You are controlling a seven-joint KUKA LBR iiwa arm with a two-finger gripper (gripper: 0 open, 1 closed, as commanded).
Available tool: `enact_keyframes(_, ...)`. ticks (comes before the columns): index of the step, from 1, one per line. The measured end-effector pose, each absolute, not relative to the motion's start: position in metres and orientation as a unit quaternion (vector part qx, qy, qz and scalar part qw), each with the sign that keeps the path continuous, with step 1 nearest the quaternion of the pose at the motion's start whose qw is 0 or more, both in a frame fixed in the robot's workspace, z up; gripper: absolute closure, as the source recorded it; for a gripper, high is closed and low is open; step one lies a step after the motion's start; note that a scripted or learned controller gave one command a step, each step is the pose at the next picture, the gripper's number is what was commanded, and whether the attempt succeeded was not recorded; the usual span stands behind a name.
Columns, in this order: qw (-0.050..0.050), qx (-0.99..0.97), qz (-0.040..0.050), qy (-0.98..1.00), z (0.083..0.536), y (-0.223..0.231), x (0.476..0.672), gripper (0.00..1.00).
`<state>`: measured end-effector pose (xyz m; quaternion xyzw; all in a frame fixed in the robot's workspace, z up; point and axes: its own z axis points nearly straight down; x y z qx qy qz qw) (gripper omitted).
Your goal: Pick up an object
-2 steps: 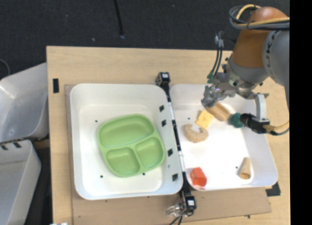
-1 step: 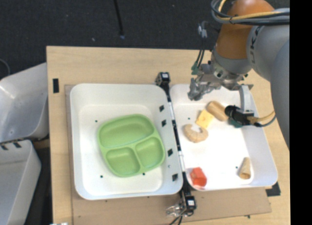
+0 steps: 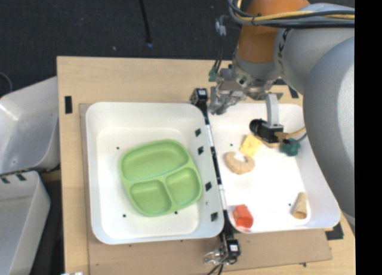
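A: Yellow wedge-shaped block point(image 3: 250, 145), that's my pick for the object. It's in the right-hand shallow white bin point(image 3: 268, 187), far half, roughly mid-width.

B: Gripper point(image 3: 222, 98)?

A: Over the far corner of that bin, right at the seam with the left-hand white bin point(image 3: 107, 130). It carries nothing that I can see. Open or closed, can't tell, the mechanism is too cluttered to read.

B: So the step is reach and line up. Tips?

A: Judgement only. It needs to come toward the camera and away from the seam to get above the wedge, then go straight down, no slant. The curved tan pastry-shaped piece point(image 3: 239, 163) sits just beside the wedge on the near side. It may be touching, can't say. A sloppy close likely grabs both or knocks one away.

B: Close across what?

A: The wedge's narrower span, keeping clear of the tan piece. Sloped faces probably slip, so grip low.

B: Easier targets?

A: The small red block point(image 3: 242, 216) is tight against the seam wall at the near edge, so clearance is bad. The tan cone-shaped piece point(image 3: 300, 206) lies alone toward the near right corner, but it likely rolls.

B: Left bin?

A: A light green divided plastic plate point(image 3: 160, 176), flat and wide, poor grip. Skip it.

B: Base?

A: Both bins sit on the pale wooden table point(image 3: 71, 83).
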<state>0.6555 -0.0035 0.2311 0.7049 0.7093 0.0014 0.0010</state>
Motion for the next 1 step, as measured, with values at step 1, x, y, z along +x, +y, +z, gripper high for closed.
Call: enact_keyframes(1, 0.001, 0.705, 0.0015, 0.709, 0.2448, 0.0420, 0.6688, 1.00)
